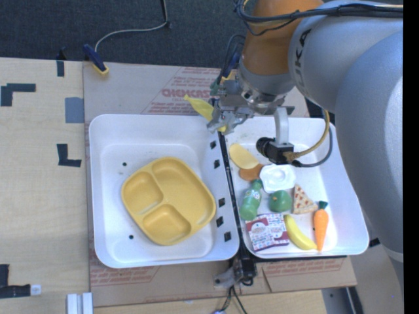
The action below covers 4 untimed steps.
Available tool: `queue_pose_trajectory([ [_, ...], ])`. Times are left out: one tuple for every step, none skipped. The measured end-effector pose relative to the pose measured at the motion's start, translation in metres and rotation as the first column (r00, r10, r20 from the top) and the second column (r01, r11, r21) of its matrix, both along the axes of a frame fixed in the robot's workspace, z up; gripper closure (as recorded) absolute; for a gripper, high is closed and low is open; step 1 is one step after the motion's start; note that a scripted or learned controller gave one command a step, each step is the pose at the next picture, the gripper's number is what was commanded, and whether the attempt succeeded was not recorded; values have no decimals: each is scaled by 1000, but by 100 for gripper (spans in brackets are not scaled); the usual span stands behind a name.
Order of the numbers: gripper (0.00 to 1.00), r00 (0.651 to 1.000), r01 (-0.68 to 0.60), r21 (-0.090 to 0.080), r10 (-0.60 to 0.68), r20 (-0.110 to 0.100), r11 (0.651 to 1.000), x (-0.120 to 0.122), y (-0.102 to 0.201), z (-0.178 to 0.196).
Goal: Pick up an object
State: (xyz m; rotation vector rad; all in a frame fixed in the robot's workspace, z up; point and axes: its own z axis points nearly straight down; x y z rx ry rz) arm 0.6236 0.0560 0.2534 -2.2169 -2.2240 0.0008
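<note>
Arm enters from the right; the grey link and orange band cover the upper right corner of the right bin (347,227). Gripper (221,118) sits above the far end of the divide between the two bins. A yellow piece (200,106) juts out at its left side, level with the fingers; whether it is clamped between them cannot be told, nor can the finger spacing.

Surroundings: brown cardboard sheet (144,93) under the bins, red print on it. Blue-and-yellow clip (95,59) at the cardboard's far left corner, with a pale cable running up from it.

Left bin (108,175): one yellow divided tray (167,199), three compartments, lying flat and turned at a slant.

Right bin, items crowded at the near left:
- yellow-orange slice (244,159) next to the divide
- white cup (277,177), green round item (280,200) just below it
- green bottle (251,202)
- pizza slice (302,200)
- carrot (320,226), upright on the page
- banana (299,233)
- red-and-white packet (267,231)
</note>
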Motion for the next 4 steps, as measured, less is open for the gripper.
queue_pose_trajectory([
  [100,1000,1,-1,-1,-3,1000,-36,31,-70],
  [100,1000,0,0,0,0,1000,-70,76,10],
  [100,1000,1,-1,-1,-3,1000,4,116,-73],
  [100,1000,0,0,0,0,1000,-33,178,14],
])
